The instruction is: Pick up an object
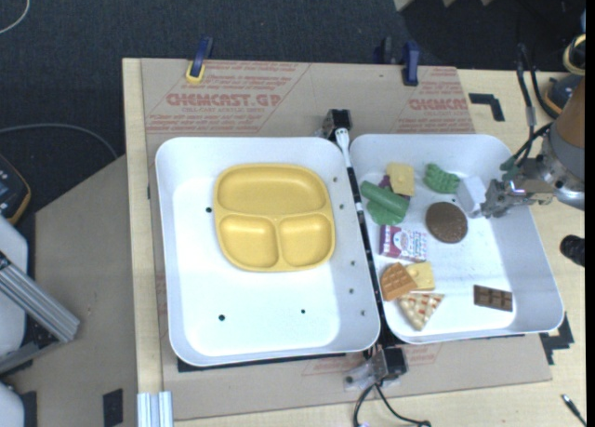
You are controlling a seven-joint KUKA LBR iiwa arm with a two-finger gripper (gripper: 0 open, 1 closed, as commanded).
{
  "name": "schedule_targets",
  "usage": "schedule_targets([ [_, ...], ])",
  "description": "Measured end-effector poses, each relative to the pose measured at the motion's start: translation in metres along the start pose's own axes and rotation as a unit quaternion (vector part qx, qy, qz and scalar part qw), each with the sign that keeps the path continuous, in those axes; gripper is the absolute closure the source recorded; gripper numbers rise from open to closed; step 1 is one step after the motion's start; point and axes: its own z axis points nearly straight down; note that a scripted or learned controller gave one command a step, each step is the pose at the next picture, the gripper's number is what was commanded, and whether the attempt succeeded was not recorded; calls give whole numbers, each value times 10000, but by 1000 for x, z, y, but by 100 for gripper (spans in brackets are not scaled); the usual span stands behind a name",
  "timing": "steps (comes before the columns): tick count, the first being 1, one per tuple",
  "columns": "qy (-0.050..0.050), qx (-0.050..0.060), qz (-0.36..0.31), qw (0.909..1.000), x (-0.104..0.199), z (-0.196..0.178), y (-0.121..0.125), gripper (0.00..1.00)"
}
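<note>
The gripper (490,204) hangs over the right bin (530,258), near its right edge, and I cannot tell its state. The brown cookie (447,222) lies just beside it. It is reaching now; next it must drop onto the cookie.

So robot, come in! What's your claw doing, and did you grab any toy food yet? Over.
Gripper low over right bin, nothing seen in it. Brown cookie just beside it, still lying in bin. Green toy close by.

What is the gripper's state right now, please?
Gripper: cannot be told; it is low in the right bin, beside the brown cookie.
</note>
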Motion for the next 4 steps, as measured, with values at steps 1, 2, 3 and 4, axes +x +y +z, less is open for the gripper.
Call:
schedule_targets([
  [1,3,10,0,10000,0,-34,1,100],
  [2,16,18,-22,10000,55,-43,18,100],
  [3,20,20,-23,10000,103,-46,30,100],
  [4,28,55,-23,10000,160,-28,40,100],
])
